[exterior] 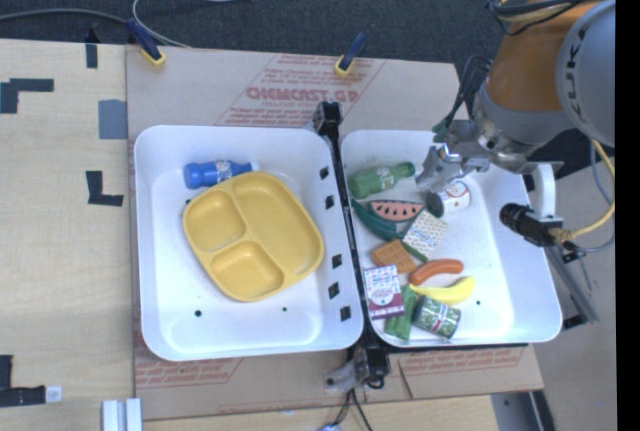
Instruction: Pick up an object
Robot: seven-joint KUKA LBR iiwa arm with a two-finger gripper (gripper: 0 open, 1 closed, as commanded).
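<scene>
Your gripper (441,169) hangs over the right bin's (515,304) upper part, aperture hidden so I cannot tell, with the green bottle (381,179) just left of it, long axis running left-right.

Two white bins side by side: the left bin (160,249) and the right bin (520,289). In the left, one yellow divided tray (252,235) and one blue bottle (215,172). In the right, one green bottle (380,180), one watermelon slice (391,213), one banana (447,291), one orange sausage (436,270), one green can (437,318), and one checkered packet (425,234). Two clamps, yellow and blue, (148,45) at the board's far edge.
</scene>
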